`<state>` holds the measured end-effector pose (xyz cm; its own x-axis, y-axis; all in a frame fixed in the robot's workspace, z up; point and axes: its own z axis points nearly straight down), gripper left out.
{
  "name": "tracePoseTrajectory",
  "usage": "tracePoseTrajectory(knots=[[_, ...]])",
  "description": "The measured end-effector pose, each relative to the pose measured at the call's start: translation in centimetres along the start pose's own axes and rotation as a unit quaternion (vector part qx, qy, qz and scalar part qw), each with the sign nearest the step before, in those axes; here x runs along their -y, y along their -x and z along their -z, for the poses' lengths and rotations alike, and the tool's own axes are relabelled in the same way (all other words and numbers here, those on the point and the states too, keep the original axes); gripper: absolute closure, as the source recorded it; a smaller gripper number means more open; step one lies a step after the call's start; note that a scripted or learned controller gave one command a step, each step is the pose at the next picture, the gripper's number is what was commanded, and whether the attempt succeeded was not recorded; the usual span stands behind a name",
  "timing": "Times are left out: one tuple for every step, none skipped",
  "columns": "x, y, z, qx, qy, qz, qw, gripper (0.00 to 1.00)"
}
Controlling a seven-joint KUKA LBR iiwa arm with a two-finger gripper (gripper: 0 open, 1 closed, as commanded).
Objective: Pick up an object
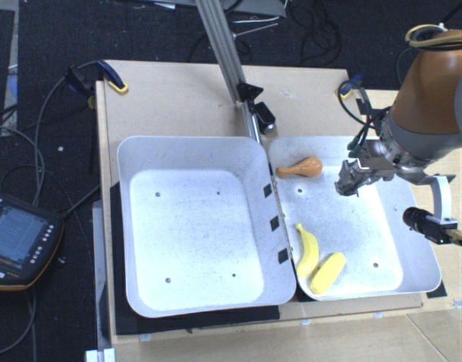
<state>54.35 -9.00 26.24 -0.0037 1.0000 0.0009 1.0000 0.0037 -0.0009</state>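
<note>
The right bin (381, 225) holds three objects. An orange-tan pear-shaped piece (301, 167) lies near its back left corner. A yellow banana (307, 249) curves along the left wall at the front. Beside it lies a short yellow block-like piece (328, 271), touching the banana's lower end. My gripper (350, 181) hangs over the back of the right bin, to the right of the pear-shaped piece and apart from it. Nothing shows between its dark fingers.
The left bin (193, 225) stands beside the right one, their walls meeting in the middle. A slanted metal pole (227, 51) rises from behind the bins. A teach pendant (19, 240) lies off the bench at the left. Clamps sit at the bench's back corners.
</note>
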Motion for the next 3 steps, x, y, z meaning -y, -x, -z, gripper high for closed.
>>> tracePoseTrajectory(knots=[[0.8,-5.4,0.3,0.0,0.001,0.001,1.0,1.0],[1.0,-11.3,-1.3,0.0,0.0,0.001,1.0,1.0],[1.5,-17.0,-2.8,0.0,0.0,0.001,1.0,1.0]])
